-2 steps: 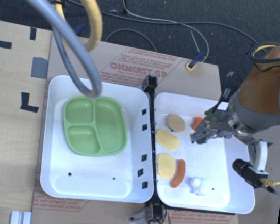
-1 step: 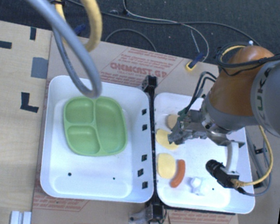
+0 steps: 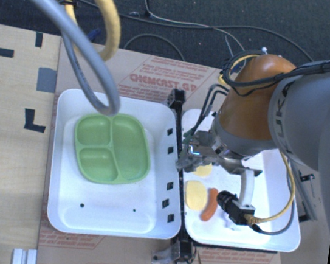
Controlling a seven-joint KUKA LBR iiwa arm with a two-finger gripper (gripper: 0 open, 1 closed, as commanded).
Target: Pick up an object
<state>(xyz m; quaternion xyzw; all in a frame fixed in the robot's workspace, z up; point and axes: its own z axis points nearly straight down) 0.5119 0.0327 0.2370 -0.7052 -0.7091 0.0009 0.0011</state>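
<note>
In the right bin (image 3: 272, 236) a pale yellow rounded piece (image 3: 195, 195) lies near the left wall, with an orange carrot-shaped piece (image 3: 210, 204) touching its right side. Another small yellow piece (image 3: 203, 171) peeks out just behind them, partly hidden by the wrist. My gripper (image 3: 193, 156) hangs low over the right bin's left edge, directly above that small yellow piece. The arm's bulk covers the back half of this bin. I see nothing clearly held.
The left bin (image 3: 59, 205) holds a green divided plate (image 3: 112, 147) in its back half. A black clip-lined divider (image 3: 173, 160) separates the two bins. A grey hose (image 3: 75, 35) and a yellow hose (image 3: 104, 2) cross the upper left.
</note>
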